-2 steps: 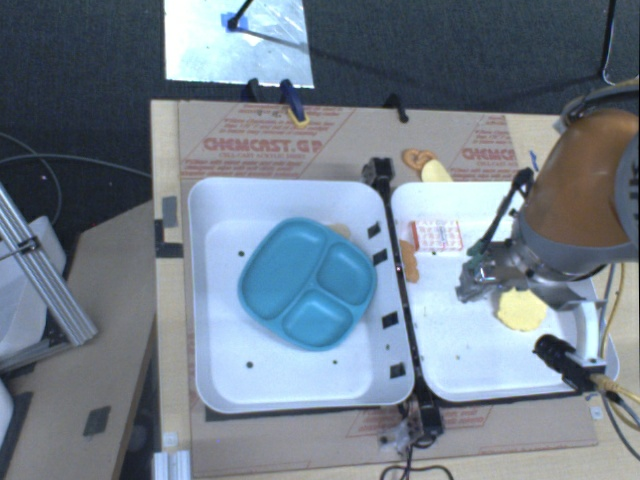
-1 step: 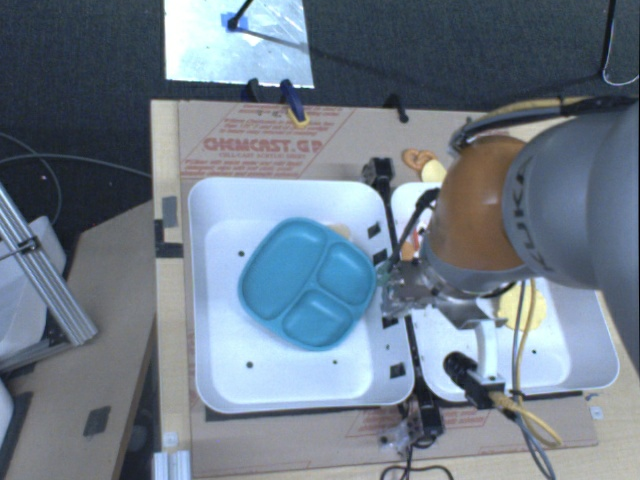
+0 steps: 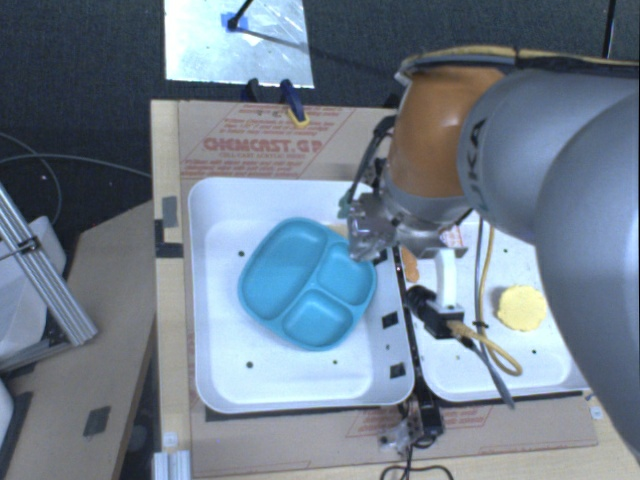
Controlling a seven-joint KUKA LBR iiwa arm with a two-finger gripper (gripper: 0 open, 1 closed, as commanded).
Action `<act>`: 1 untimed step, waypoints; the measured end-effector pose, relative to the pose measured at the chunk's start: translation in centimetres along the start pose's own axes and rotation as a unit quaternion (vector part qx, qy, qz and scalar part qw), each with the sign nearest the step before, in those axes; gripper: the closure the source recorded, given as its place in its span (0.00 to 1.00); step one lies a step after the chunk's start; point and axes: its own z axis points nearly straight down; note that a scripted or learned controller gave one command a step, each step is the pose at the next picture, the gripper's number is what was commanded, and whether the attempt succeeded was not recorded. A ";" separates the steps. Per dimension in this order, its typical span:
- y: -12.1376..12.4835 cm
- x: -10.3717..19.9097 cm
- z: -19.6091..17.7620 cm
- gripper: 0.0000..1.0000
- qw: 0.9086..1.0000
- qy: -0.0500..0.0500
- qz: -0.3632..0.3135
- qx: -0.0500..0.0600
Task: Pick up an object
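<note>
A blue divided plate (image 3: pixel 306 283) lies in the left white bin (image 3: pixel 225 368). A yellow round sponge-like object (image 3: pixel 522 308) lies in the right white bin (image 3: pixel 540 373). My gripper (image 3: pixel 362 236) hangs over the upper right edge of the blue plate, near the wall between the bins. The big grey arm with its orange band (image 3: pixel 435 138) covers most of it. A bit of orange shows at the plate's rim just under the gripper, too hidden to name.
A white card with red print (image 3: pixel 452 238) lies in the right bin, partly under the arm. Cardboard (image 3: pixel 260 143) lies beneath both bins. A shiny metal sheet (image 3: pixel 238 26) lies beyond the bench at the back.
</note>
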 end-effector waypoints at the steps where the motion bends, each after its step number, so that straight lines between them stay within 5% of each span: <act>1: -2.2 -2.1 -8.4 1.00 1.000 0.000 0.003 0.001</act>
